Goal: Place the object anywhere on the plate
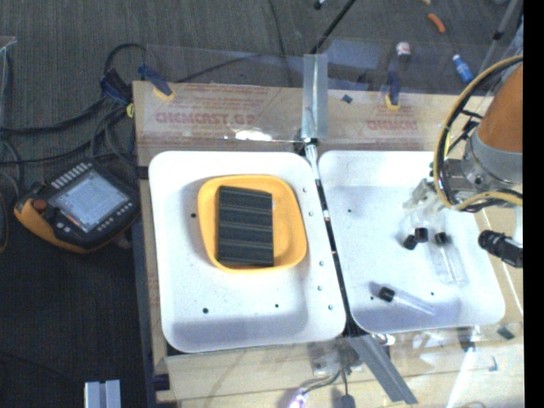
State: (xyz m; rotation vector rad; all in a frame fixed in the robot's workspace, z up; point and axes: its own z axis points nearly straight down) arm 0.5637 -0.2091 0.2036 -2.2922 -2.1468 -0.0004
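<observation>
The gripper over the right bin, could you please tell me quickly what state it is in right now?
Gripper: over the right bin; whether it is open or closed cannot be told, and nothing is visibly held.

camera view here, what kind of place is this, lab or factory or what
Most likely a robotics lab or test cell. A robot arm reaches over two white bins on a bench, a teach pendant with trailing cables lies on the carpeted floor, and an orange plate holds a dark ridged object.
</observation>
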